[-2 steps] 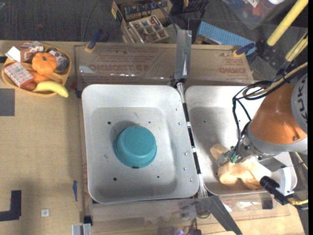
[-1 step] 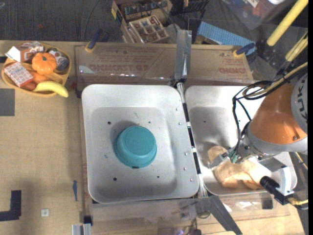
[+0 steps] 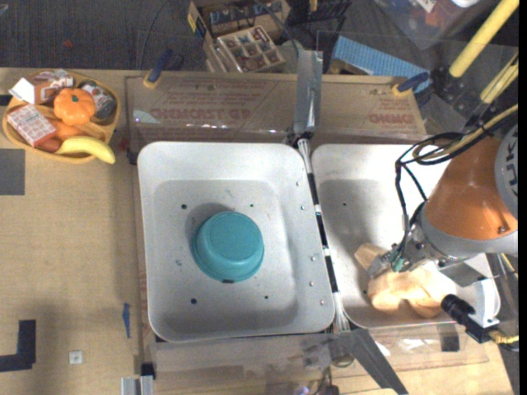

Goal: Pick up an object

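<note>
Gripper [image 3: 398,262], fingers hidden so grasp unclear, is hovering over a tan, lumpy soft object [image 3: 401,287] lying lengthwise upper-left to lower-right.

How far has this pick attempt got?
Done: the arm has reached into the right bin, with its gripper low over the tan objects. In hand: nothing visibly lifted. Left: grasping and raising one. The teal bowl sits in the left bin.
</note>
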`<state>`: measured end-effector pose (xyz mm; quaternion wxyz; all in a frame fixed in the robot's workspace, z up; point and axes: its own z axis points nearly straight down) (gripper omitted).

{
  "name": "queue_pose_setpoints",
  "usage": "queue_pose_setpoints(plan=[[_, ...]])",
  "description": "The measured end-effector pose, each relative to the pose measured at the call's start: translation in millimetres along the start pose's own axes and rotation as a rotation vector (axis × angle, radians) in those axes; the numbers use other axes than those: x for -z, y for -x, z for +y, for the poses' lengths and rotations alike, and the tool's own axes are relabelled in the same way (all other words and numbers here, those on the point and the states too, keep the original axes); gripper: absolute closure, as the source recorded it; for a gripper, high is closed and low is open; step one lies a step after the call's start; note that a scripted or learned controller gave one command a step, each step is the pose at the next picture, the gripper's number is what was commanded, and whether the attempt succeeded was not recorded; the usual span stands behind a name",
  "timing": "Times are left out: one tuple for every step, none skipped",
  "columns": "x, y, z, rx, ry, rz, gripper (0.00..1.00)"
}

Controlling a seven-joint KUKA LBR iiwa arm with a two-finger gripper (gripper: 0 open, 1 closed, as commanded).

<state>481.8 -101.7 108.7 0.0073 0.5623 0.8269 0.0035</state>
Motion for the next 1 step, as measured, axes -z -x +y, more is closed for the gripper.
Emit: queue_pose_setpoints(plan=[[74.0,-13.5,75.6,-0.262,-0.017,0.006,1.0]])
